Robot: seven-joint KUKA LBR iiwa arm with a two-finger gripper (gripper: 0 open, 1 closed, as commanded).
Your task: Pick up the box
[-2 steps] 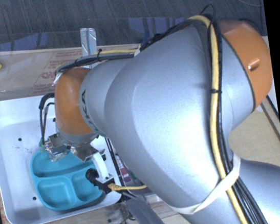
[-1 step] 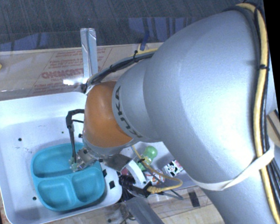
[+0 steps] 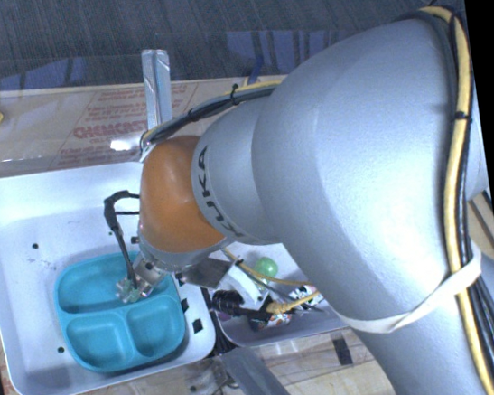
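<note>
Bench [image 3: 36, 121] under grey arm [image 3: 363, 176] | left white bin [image 3: 12, 216]: blue three-compartment box [image 3: 111, 334] lying flat, toward its near right corner | gripper [image 3: 137, 288] down at box's upper compartment | grip: cannot tell | green ball [image 3: 265, 266] beside arm

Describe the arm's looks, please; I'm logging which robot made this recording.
The arm is a bulky, rounded grey shell with an orange band above the wrist and dark KUKA lettering beside that band. A yellow cable runs along its outer edge, held by a pale strap. A thin black cable loops down to the small metallic gripper.
</note>
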